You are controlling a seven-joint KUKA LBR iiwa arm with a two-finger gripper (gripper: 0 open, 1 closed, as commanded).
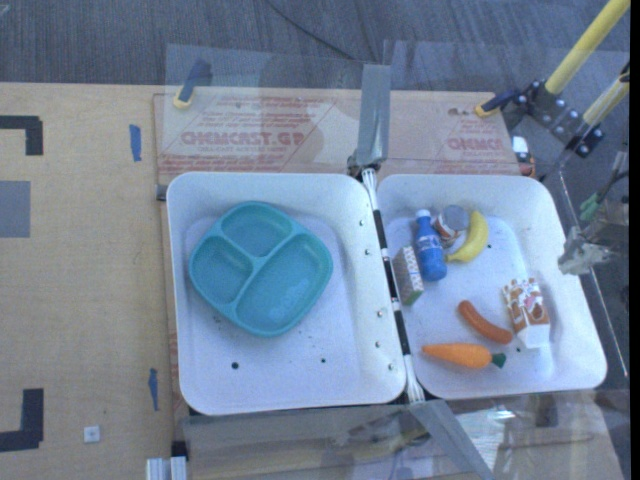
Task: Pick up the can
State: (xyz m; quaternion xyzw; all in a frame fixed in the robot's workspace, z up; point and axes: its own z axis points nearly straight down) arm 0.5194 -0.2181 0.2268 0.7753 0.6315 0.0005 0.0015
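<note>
Bench (pixel 80 298) bears two white bins (pixel 270 378), side by side.

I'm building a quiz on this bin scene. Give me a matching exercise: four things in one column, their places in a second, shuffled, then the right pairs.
Things:
1. tray
2. carrot
3. bottle
4. carton

Places:
A. right bin, near its right wall
B. left bin
C. right bin, front, lying flat
D. right bin, left part, beside the banana

Pairs: 1-B, 2-C, 3-D, 4-A
</note>
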